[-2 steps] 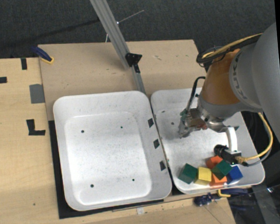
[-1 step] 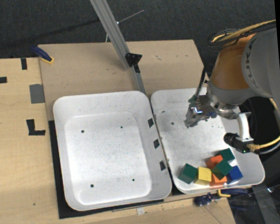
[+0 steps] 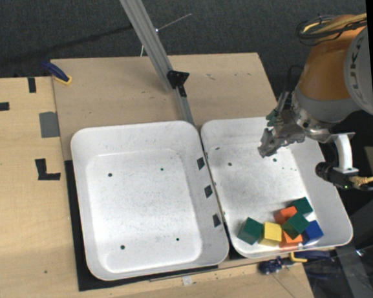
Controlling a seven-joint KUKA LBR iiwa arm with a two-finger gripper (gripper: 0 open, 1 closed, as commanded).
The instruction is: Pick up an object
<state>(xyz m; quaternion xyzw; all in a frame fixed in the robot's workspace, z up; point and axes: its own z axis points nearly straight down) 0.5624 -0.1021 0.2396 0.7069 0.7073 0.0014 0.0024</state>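
A cluster of small blocks lies in the near right corner of the right bin (image 3: pixel 237 137): a green block (image 3: pixel 250 230), a yellow block (image 3: pixel 271 233), an orange block (image 3: pixel 286 215), another dark green block (image 3: pixel 297 223) and a blue block (image 3: pixel 312 231). My gripper (image 3: pixel 268 146) hangs over the far part of the right bin, well away from the blocks. I see nothing between its fingers.
The left bin (image 3: pixel 82 148) sits beside the right one on the wooden bench. A slanted metal pole (image 3: pixel 150 34) runs down to the bins' far edge. A blue and yellow clamp (image 3: pixel 57 71) lies at the far left of the bench.
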